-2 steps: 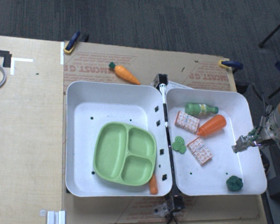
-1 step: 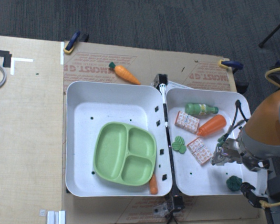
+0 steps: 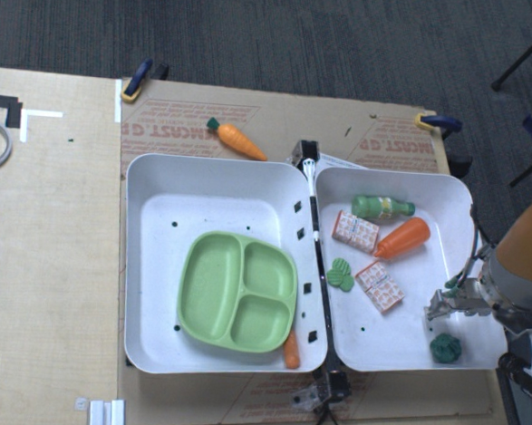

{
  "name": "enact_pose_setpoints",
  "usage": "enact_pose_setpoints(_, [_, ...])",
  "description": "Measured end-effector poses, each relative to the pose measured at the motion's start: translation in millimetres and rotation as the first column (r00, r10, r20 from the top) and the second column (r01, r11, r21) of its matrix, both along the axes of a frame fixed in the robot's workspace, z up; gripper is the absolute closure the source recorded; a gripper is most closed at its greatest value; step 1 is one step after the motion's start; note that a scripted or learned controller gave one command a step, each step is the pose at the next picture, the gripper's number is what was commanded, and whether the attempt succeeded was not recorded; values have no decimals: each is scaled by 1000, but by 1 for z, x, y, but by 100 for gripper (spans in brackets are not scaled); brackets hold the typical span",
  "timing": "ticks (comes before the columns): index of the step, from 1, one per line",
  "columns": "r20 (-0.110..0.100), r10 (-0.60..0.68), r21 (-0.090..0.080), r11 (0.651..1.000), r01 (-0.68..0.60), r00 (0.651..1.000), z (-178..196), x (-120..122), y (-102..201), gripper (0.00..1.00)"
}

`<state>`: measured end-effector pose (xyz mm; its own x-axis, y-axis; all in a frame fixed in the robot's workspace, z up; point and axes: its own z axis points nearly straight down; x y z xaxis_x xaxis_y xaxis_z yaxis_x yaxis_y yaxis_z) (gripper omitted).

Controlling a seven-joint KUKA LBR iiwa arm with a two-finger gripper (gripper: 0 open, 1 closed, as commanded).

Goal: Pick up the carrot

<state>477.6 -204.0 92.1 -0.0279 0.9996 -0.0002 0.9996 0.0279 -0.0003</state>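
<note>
1. Camera view, looking down at a slant: we see two shallow white bins side by side on the desk (image 3: 44, 264), the left bin (image 3: 144, 271) and the right bin (image 3: 401, 353), set on a brown cardboard sheet (image 3: 281, 122).
2. We note two carrots. One carrot (image 3: 237, 140), orange with a green top, lies on the cardboard beyond the far edge of the left bin, outside both bins.
3. A second, smaller carrot (image 3: 290, 350) lies inside the left bin near its front right corner, touching the edge of a green divided plate (image 3: 239, 291).
4. In the right bin we log a green bottle (image 3: 383, 207) near the far edge, two small patterned boxes (image 3: 355, 231) (image 3: 379, 288), a larger orange vegetable (image 3: 400, 239) lying tilted, a small green leafy piece (image 3: 340, 275), and a dark green lump (image 3: 446, 349) near the front right corner.
5. The tool (image 3: 446, 306) sits low over the right edge of the right bin, just beyond the dark green lump and well apart from both carrots.
6. We cannot tell whether the tool is open or closed; we see nothing gripped in it.
</note>
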Motion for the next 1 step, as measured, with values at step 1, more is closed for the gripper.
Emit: enact_pose_setpoints(1, [0, -193, 1, 981, 193, 981, 0, 0, 41, 100])
